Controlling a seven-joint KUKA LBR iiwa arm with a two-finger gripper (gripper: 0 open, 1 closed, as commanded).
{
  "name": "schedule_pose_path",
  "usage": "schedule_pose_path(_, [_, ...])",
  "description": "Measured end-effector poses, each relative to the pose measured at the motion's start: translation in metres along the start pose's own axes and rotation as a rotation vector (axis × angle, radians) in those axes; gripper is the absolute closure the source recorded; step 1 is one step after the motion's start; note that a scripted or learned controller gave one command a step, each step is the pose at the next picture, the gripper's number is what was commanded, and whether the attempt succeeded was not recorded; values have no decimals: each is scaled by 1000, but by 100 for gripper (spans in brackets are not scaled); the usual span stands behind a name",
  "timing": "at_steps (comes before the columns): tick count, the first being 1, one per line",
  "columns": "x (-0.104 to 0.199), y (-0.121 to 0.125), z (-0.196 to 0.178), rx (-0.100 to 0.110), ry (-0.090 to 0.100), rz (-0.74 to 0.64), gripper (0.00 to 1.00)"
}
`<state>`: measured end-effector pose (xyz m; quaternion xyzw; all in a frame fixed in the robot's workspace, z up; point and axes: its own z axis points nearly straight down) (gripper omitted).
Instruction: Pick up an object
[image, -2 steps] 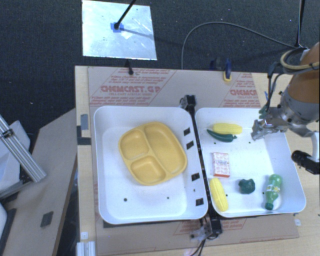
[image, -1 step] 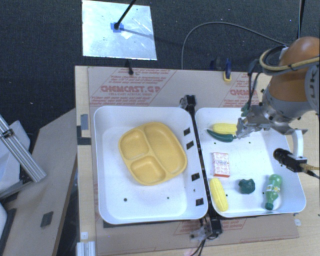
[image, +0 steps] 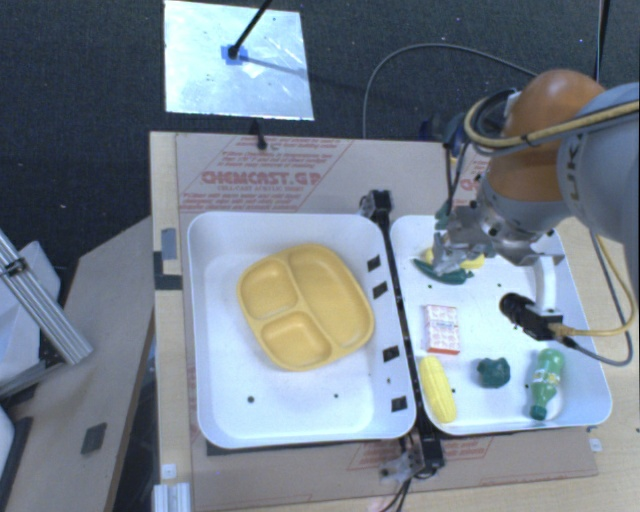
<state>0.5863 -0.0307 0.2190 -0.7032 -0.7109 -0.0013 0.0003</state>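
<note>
Jaws (image: 452, 258) low near right bin (image: 590, 330) back-left corner, over yellow-green object (image: 447, 266); grip state unclear.

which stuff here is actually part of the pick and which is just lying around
In play: gripper, down at the back of the right bin, over a yellow and green object.

Lying about: red and white packet, corn cob, dark green lump, green bottle, yellow divided tray in the left bin.

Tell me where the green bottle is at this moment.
The green bottle lies in the right bin, near its front right corner, just right of the small dark green toy.
</note>
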Motion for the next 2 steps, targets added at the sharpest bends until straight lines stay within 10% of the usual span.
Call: schedule_pose_path(2, [106, 12, 1, 0, 0, 0, 100])
